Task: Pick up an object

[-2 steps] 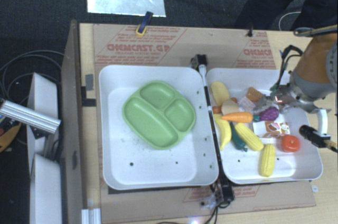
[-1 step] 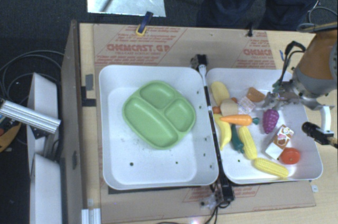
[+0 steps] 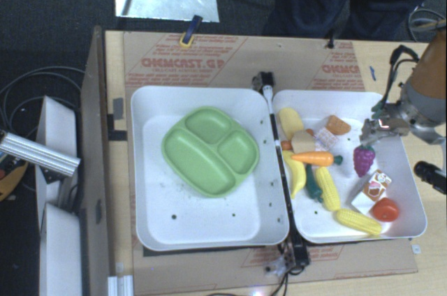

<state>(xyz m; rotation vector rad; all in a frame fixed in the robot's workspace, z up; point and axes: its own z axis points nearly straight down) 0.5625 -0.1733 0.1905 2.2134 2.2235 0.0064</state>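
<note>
The arm reaches in from the right, and its end effector hangs over the right bin, near its far right part. Just below it lies a bunch of purple grapes, and this looks like the thing it is going for. Whether the end effector is open or closed I cannot tell, because the picture is too small and blurred there, and nothing is visibly gripped. The grapes lie in the right half of the right bin, apart from the carrot to their left and from the small carton and the tomato nearer the front. The bunch is a little longer than wide, with its long axis running roughly from the far side to the near side of the bin; the broad end is toward the far side and the narrow tip points to the front. I judge it to be a light plastic toy, stiff and bumpy, perhaps a little slippery, and not fragile. The best place to take hold is probably across the broad upper part, with the grip across the long axis. The left bin holds a green divided plate.
</note>
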